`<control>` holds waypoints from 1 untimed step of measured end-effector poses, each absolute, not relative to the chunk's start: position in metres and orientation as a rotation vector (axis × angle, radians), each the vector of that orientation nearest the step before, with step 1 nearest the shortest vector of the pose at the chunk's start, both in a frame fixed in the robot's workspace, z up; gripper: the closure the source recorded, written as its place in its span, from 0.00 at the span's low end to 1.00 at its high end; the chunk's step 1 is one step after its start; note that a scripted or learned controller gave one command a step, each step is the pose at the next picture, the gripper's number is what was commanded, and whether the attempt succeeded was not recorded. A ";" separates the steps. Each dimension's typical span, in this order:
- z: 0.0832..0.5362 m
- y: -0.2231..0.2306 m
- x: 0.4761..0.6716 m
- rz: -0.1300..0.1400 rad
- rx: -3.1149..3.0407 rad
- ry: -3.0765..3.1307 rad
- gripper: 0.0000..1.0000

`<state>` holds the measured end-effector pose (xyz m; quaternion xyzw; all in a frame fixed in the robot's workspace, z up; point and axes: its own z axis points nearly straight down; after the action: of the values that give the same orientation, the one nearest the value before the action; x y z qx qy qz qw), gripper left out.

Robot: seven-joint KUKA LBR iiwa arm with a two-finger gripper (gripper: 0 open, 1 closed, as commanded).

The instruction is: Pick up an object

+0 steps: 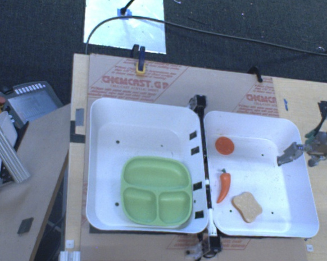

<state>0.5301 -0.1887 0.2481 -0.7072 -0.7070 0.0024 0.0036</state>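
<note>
Under both bins, sheet [150,82] printed "CHEMCAST GP", end effector [290,153] at right bin's [297,222] rim, grip state unclear

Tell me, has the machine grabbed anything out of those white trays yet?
Not yet, by the look of it. The tool sits at the right bin's right edge with nothing in it. The orange disc, chili pepper and bread slice all lie on that bin's floor, and the green divided plate lies in the left bin. Reaching, gripping and lifting are all left.
</note>
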 end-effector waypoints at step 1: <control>0.254 -0.188 0.532 -0.001 -2.219 -2.226 0.00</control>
<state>0.5324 -0.1882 0.2537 -0.7060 -0.7082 -0.0003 -0.0008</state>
